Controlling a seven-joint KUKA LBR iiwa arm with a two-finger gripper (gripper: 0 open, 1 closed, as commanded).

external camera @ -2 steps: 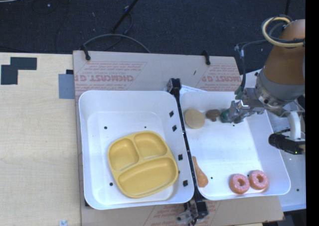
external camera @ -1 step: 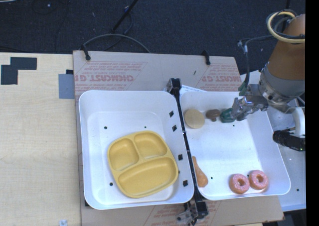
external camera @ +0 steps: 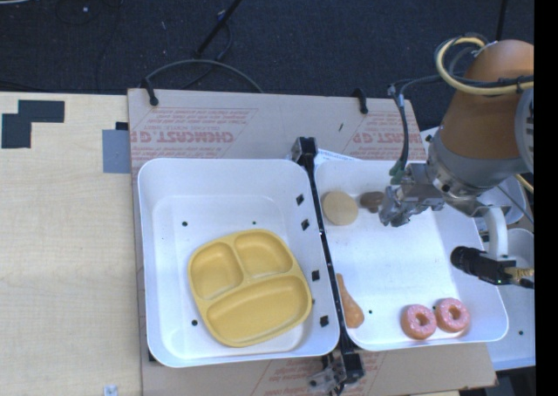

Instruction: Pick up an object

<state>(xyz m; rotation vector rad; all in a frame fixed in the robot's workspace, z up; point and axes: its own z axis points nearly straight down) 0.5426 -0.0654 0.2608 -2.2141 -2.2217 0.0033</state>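
The gripper (external camera: 395, 211), its state impossible to tell, hung beside the brown lump (external camera: 372, 201) and might nudge it away.

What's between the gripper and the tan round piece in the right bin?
Nothing visible. The gripper sits over the right bin, with a small brown object at its left side; the tan round piece lies just beyond that, white floor around it.

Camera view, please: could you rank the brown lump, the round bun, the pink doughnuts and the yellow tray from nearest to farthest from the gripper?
From the gripper:
1. Brown lump, right beside it on the view's left.
2. Round bun, further left, by the divider.
3. Pink doughnuts, at the right bin's near edge.
4. Yellow tray, in the left bin.
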